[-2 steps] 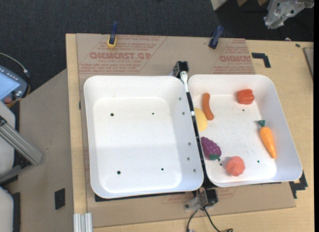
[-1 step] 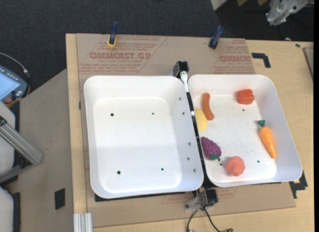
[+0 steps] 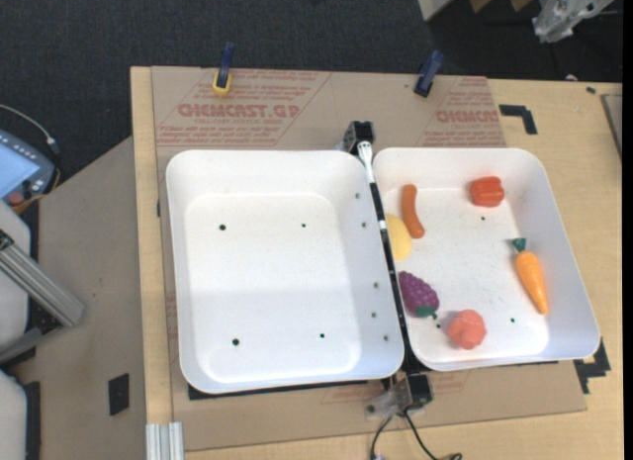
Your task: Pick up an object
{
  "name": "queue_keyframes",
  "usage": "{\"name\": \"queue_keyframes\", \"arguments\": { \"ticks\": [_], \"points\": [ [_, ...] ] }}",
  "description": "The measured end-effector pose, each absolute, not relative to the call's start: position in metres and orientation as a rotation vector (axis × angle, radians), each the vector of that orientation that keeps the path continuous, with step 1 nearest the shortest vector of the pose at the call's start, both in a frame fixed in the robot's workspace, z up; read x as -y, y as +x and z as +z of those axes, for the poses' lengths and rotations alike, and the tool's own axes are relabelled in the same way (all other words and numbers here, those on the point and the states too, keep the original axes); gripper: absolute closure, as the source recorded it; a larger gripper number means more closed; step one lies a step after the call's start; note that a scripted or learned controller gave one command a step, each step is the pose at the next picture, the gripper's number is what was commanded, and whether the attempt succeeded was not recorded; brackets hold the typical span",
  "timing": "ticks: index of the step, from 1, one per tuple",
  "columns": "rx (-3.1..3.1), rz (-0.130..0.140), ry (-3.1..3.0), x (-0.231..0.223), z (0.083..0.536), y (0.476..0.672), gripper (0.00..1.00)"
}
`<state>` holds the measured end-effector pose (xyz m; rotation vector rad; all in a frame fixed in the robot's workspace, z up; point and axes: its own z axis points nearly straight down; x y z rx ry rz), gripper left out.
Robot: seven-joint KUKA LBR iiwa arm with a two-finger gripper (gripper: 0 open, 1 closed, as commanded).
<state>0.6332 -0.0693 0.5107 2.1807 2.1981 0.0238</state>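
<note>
The right bin holds several toy foods. An orange-brown sausage lies near its left wall, touching a yellow lemon-like piece just below it. A red pepper sits at the far right, and an orange carrot lies along the right side. A purple bunch of grapes and a reddish strawberry-like fruit rest near the front. My gripper hangs high at the top right corner, beyond the bench's far edge and well away from both bins, with nothing visibly held.
The left bin sits beside the right one, the two sharing a black-clipped middle seam. Both stand on a cardboard sheet held by a yellow-blue clamp and a blue clamp at the far edge.
</note>
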Motion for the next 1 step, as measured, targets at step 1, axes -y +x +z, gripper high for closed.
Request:
{"name": "queue_keyframes", "arguments": {
  "ticks": [1],
  "points": [
    [-2.195, 0.027, 2.176, 0.0690, 0.5217, 0.6338, 1.00]
  ]
}}
